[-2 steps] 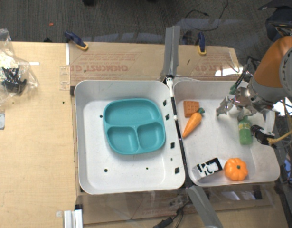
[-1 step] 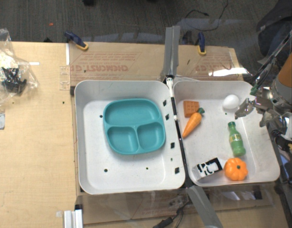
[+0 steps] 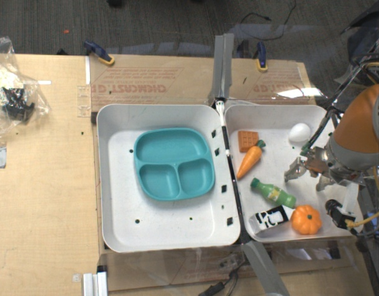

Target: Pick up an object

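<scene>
The gripper was seen low over the right bin, its metal fingers spread apart and nothing caught between them. No object had been lifted yet, so the approach was judged to be the step in hand. The nearest candidate was taken to be the green bottle, laid on its side just left of and below the fingers, near the middle of that bin's floor. A clean grasp, it was reckoned, would be made by the fingers being set across the bottle's narrow width, square to its long axis, and lowered fully before closing, since a rounded body could be squeezed out sideways. The bottle was shown as green with a paler yellow-green band and a small dark cap end, slanted from upper left to lower right, with an orange pumpkin close by.
</scene>
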You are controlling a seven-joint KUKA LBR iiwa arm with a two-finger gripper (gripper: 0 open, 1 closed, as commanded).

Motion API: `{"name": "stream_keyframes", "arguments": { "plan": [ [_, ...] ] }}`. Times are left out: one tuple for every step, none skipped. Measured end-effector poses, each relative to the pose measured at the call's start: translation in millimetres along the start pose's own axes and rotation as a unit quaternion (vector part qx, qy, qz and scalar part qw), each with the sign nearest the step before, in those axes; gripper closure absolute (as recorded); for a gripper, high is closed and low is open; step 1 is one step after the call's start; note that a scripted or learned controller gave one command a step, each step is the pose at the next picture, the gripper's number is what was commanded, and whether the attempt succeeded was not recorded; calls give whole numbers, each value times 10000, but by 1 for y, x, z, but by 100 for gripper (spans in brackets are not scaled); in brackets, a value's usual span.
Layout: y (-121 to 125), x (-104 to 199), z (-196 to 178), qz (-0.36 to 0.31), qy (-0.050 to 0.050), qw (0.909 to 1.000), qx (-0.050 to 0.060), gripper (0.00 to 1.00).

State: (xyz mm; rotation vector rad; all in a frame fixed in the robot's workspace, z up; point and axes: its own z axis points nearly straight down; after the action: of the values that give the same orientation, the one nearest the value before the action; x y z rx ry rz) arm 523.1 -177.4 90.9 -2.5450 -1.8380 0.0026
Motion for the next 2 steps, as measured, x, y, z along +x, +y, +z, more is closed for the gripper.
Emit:
{"name": "stream_keyframes", "arguments": {
  "plan": [
    [85,11,-1,-49,-7,10000,-11,0],
    [18,52,-1,-949,-1,9955,-7,0]
  ]
}}
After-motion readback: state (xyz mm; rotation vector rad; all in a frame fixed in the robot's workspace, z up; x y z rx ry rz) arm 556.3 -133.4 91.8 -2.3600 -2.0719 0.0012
